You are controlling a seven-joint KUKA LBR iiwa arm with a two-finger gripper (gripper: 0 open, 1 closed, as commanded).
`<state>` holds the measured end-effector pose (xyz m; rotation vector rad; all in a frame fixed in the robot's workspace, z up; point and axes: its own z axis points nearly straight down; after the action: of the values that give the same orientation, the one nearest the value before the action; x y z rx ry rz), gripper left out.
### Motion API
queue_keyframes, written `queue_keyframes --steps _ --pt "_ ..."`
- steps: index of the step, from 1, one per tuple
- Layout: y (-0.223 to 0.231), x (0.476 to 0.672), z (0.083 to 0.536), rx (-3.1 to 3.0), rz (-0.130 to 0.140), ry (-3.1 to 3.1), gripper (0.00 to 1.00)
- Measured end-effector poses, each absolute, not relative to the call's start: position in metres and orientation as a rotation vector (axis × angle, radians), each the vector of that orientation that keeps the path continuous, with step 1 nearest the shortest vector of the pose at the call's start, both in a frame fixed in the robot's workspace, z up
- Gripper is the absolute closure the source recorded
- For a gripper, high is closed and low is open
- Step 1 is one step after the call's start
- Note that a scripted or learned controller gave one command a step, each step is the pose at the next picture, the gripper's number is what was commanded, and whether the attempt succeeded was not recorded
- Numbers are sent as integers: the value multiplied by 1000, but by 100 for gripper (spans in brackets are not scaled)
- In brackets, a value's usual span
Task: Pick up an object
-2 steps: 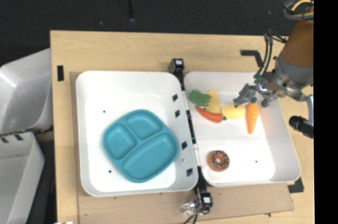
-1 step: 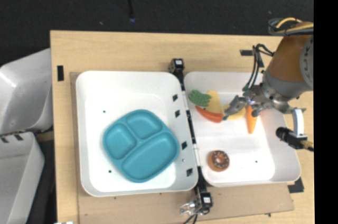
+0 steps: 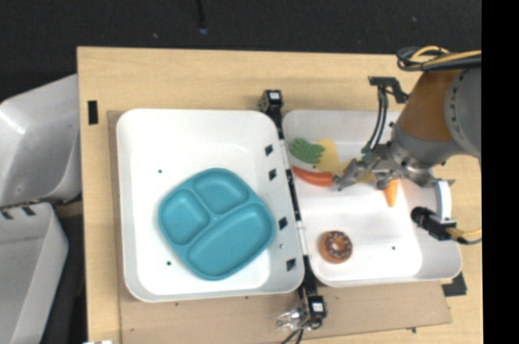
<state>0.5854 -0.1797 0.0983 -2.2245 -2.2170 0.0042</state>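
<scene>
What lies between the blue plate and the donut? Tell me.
In the camera view, the blue plate and the donut lie in separate bins; between them run bare white bin floor and the two bins' adjoining walls.

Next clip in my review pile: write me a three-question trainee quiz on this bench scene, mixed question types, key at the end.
1. True or false: the teal divided plastic plate lies in the left white bin.
2. Which item lies nearest the front edge of the right white bin?
A. brown round doughnut toy
B. green leafy toy
C. long red-orange toy
3. Fill in: the pincer hovers over the ___ bin.

Key:
1. True.
2. A; the doughnut toy lies alone toward the front, while the others cluster at the bin's back left.
3. Right; it sits beside the red-orange toy, and a small orange carrot-like piece lies under the wrist.
</scene>
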Motion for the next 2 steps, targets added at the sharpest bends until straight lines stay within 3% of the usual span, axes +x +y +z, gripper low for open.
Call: queue_keyframes --steps 1,2 --pt "-181 587 113 -2232 -2 -2218 100" --pt "-174 586 171 -2223 -5 -2229 100"
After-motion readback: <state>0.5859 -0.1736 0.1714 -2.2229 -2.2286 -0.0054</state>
